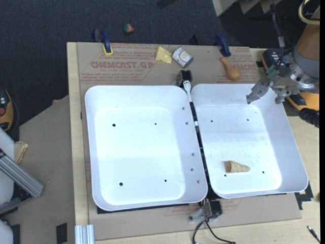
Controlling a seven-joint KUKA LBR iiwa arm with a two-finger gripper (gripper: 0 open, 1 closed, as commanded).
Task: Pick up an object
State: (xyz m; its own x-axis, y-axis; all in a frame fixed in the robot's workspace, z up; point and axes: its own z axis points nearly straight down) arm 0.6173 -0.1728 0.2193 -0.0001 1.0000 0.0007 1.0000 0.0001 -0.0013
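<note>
Wedge-shaped tan object (pixel 236 167), apparently a small toy food piece such as a bread or pizza slice: lying flat on the floor of the right bin (pixel 274 136), toward its near edge, well apart from the walls and alone in that bin. Judged light and fairly stiff, probably plastic or foam with a smooth skin that may be slipping under narrow fingers; the broader left end is looking like the surest place to pinch, across the short width, since the tapering right tip is offering little to close on. Gripper (pixel 265 94): hovering over the far right corner of the right bin, well apart from the wedge, with two fingers splayed open and nothing between them. Left bin (pixel 101 136): showing bare floor with dark dots. Beyond the bins, on the board: a yellow wedge (pixel 163 55), a small box (pixel 182 57) and a wooden-handled item (pixel 230 68), all too small to identify firmly. Arm's upper part is being cut off at the right edge; the wedge's thickness and underside are not making themselves out.
</note>
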